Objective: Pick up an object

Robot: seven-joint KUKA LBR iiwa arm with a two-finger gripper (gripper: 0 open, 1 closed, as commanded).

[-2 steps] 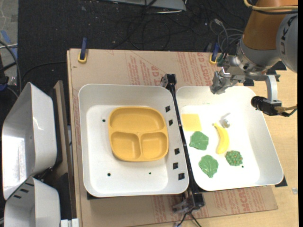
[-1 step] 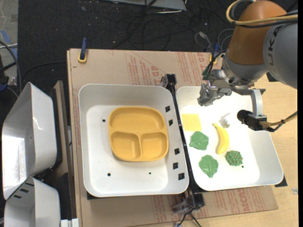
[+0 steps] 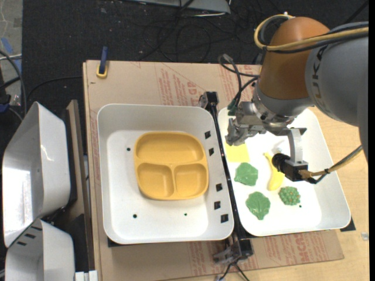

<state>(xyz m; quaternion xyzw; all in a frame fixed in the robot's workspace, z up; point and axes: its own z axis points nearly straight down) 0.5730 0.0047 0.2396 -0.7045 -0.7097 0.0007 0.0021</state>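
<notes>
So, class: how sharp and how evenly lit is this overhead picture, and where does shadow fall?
Camera view: fairly sharp and evenly lit, no strong glare on the white bins; soft shadow under the arm dims the right bin near the gripper; floor beyond is dark.

A robotics lab: grey arm over white bins; loose cables on dark floor.
</notes>
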